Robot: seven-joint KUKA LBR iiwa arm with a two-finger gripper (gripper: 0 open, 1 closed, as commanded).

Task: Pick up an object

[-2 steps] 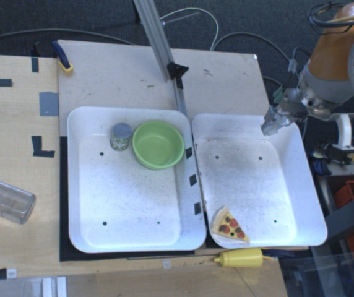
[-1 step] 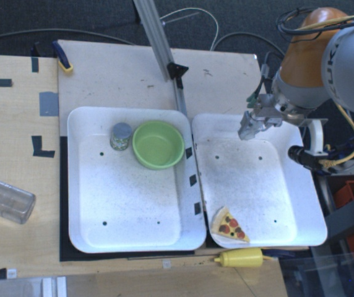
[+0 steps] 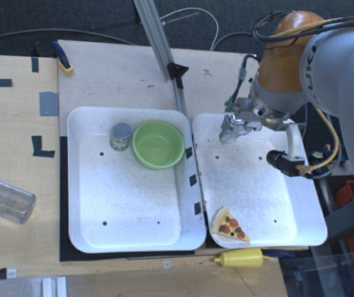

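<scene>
Pizza slice [image 3: 229,225] at right bin's near corner, well apart from fingers [image 3: 229,132], grip state unclear

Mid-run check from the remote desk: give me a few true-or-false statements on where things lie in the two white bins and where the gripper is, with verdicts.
1. The round green plastic bowl sits in the left white bin. True.
2. The small grey-lidded jar stands in the right white bin. False: it stands in the left bin, just left of the bowl.
3. The toy pizza slice lies at the near left corner of the right bin. True.
4. The gripper is over the left bin. False: it is over the far left part of the right bin.
5. The yellow plastic bottle lies inside the right bin. False: it lies on the bench, outside the bin's near edge.
</scene>
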